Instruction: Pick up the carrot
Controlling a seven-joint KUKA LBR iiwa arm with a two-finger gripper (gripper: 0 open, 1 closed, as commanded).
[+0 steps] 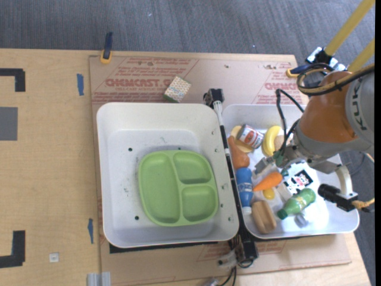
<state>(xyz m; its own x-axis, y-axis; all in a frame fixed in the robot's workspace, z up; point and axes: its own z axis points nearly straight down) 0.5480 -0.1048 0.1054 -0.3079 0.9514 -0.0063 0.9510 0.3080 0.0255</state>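
left bin: one shallow white bin is seen on the left; one green divided tray, with three compartments, is laid flat in it.
small cube: one patterned cube is seen on the bench, far of the left bin, well apart from the task.
right bin: one white bin is set just beside the left one, and all the loose items are held in it.
blue bottle: one, laid along the left wall of the right bin, just left of the carrot.
carrot: one orange carrot is laid near the middle of the right bin, tilted, its thick end toward the right and far; it is flanked by the blue bottle on the left and a bread roll on the near side.
other items: one can, one banana and one green bottle are counted in the same bin.
gripper: placed directly over the far right end of the carrot; whether it is spread or closed is something that cannot be told, as it is masked by the wrist.
step in hand: the descent onto the carrot is judged to be under way; nothing is seen to be held.
method: the grasp should be centred across the carrot's narrow width, and the neighbouring bottle and roll should be cleared before closing.
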